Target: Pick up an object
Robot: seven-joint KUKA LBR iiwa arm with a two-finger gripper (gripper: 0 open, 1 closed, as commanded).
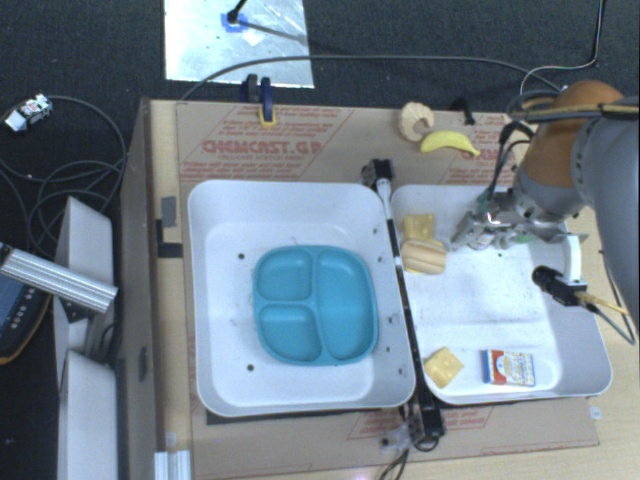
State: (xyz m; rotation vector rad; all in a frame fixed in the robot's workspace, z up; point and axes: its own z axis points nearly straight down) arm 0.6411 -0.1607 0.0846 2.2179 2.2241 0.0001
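My gripper [470, 234] hangs over the back of the right bin [500, 303], with nothing seen between its fingers. To its left lie a tan bread roll [422, 258] and a pale yellow cracker-like piece [418, 226], both by the bin's left wall. A yellow wedge [443, 366] and a small blue and white box [509, 367] rest near the front of the same bin. The left bin [215, 268] holds a blue divided plate [314, 302].
Outside the bins, on the cardboard at the back, lie a yellow banana [448, 143] and a beige shell-like toy [416, 120]. A blue and yellow clamp [264, 98] sits at the back left. The arm fills the right side above the right bin.
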